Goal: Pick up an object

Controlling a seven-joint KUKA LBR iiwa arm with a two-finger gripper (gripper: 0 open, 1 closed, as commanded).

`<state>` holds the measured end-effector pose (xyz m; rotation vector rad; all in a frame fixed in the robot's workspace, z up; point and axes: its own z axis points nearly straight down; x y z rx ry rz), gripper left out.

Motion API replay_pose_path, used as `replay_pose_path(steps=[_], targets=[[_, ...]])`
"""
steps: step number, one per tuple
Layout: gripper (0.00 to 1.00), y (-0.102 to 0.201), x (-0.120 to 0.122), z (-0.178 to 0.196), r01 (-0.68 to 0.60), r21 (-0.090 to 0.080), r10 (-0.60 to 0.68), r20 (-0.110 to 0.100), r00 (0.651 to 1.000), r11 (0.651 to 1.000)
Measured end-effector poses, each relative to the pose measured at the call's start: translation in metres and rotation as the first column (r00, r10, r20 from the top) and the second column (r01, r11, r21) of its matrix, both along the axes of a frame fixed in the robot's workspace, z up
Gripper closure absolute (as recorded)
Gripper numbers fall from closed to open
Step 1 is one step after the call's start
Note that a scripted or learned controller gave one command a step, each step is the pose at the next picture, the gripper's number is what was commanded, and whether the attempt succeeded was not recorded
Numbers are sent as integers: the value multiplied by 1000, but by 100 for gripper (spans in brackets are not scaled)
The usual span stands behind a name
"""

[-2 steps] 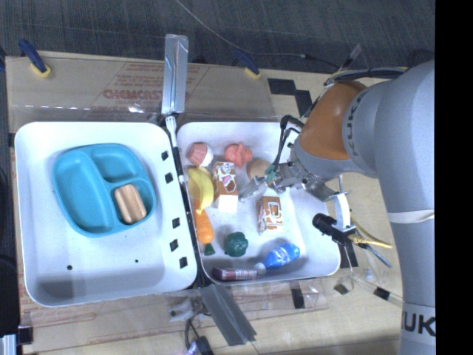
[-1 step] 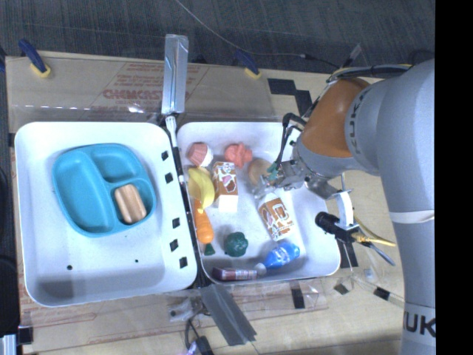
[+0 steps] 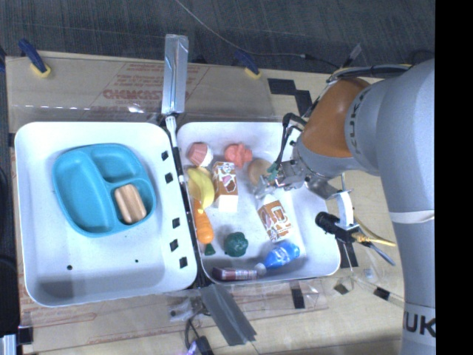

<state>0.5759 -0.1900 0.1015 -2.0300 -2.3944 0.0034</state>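
Note:
The right bin (image 3: 314, 261) holds several toy foods: a yellow banana (image 3: 200, 186), an orange carrot (image 3: 204, 228), a brown and white carton (image 3: 225, 178), a pink piece (image 3: 238, 154), a pink and white round piece (image 3: 197, 154), a tan round piece (image 3: 257, 171), a green pepper (image 3: 236, 244), a blue piece (image 3: 281, 256), a labelled can (image 3: 275, 220) and a dark tube (image 3: 235, 274). My gripper (image 3: 275, 177) is low in this bin, beside the tan piece and just above the can. The arm's wrist covers its upper part.
The left bin (image 3: 44, 272) carries a blue divided plate (image 3: 87, 191) with a brown sausage-like piece (image 3: 130, 203) in its right section. A metal bracket (image 3: 174, 72) stands at the back between the bins. Cables run along the bench's right side.

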Motion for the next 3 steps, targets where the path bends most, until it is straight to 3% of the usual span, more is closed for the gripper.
replay_pose_path(steps=[1, 2, 3], targets=[[0, -3, -46, 3, 10, 0, -10, 1, 1000, 1000], [0, 35, -100, -10, 64, 2, -64, 0, 998, 998], [0, 98, -49, 12, -43, 2, 43, 1, 999, 999]])
